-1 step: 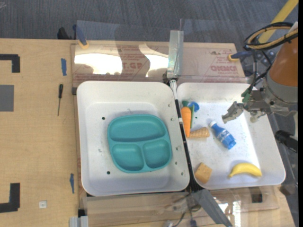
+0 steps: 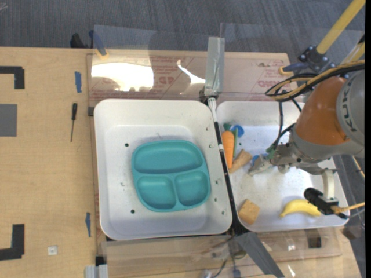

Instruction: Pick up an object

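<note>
Two bins are sitting side by side on the bench (image 2: 40, 172). Left bin (image 2: 110, 126) is holding a teal tray (image 2: 171, 175). Right bin (image 2: 261, 123) is holding a carrot (image 2: 228, 145) at 9 o'clock, a block (image 2: 249, 212) at 7 and a banana (image 2: 300, 208) at 5. Hand (image 2: 259, 162) is hanging at centre beside the carrot; whether it is gripping anything cannot be told.

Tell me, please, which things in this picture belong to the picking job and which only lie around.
For the job: the gripper, low in the right bin; the carrot, the tan block and the banana, all candidates to pick.

Lying about: the teal divided tray in the left bin; the screwdriver on the bench.
</note>
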Available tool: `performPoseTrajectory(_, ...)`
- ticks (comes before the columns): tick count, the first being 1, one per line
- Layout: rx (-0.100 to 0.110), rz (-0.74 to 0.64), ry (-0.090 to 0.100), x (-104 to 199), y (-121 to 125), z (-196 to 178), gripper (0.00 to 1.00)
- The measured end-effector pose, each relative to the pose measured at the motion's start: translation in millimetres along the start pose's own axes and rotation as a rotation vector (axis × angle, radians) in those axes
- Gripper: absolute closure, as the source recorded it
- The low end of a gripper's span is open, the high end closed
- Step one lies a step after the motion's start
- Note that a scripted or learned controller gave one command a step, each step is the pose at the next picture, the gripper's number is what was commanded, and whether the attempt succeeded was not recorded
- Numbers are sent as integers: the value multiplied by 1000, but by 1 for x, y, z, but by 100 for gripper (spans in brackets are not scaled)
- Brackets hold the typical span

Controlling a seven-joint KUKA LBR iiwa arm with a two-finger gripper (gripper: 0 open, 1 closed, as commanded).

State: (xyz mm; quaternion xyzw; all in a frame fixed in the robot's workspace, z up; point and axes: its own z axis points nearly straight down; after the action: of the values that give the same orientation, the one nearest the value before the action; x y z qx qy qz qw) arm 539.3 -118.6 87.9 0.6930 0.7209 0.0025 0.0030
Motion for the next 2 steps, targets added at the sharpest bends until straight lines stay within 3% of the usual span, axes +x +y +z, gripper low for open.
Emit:
performPoseTrajectory(1, -6, 2, -2, -1, 2, -12, 100)
performPoseTrajectory(2, -4, 2, -1, -1, 1, -11, 0)
